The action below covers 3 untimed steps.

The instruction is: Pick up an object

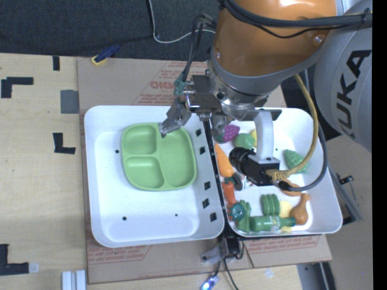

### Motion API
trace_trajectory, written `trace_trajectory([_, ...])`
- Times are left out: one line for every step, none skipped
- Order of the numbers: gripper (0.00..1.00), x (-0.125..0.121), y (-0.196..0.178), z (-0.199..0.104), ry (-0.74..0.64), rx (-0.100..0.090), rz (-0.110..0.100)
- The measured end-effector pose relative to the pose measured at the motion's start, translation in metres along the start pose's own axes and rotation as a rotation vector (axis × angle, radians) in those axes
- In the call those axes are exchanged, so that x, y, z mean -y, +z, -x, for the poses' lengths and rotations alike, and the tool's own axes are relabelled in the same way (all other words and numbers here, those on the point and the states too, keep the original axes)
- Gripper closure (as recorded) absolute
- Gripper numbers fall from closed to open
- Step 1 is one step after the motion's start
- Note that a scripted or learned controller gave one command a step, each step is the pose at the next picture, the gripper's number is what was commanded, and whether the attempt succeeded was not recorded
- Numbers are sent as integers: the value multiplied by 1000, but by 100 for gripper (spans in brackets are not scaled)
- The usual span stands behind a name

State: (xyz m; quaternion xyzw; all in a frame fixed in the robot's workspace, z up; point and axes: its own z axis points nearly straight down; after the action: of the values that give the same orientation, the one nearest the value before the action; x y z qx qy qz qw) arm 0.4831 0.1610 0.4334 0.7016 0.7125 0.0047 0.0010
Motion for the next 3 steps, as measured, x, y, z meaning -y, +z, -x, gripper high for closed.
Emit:
trace_trajectory([100,0,-4,7,11,7,-11])
trace_trajectory([100,-7,-25,-38,10,5,-7])
trace_trajectory([100,-4,-31,55,23,8,-9])
